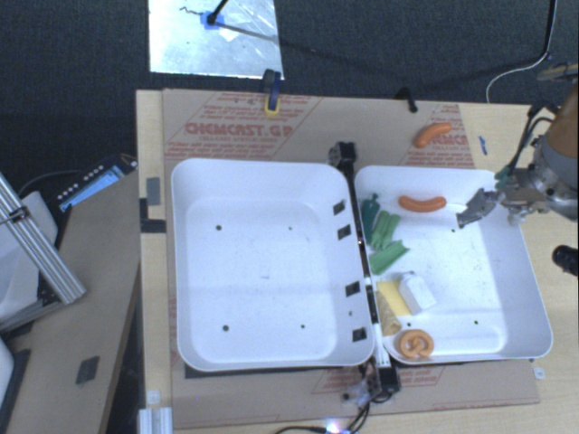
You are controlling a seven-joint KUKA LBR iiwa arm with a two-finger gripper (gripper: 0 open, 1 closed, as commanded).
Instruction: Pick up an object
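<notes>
In the right white bin (pixel 520 269), an orange, slightly curved sausage (pixel 422 203) lies near the released end effector (pixel 478 208).

Light over my bench is even and bright, from above. The white bins (pixel 262 260) run close to overexposed, with soft, faint shadows along their walls. A foil sheet (pixel 215 23) at top throws glare. Focus is fair; fine detail is grainy and soft.

Grey metal wrist with an orange band, ending in a pale claw (pixel 477 208).
</notes>
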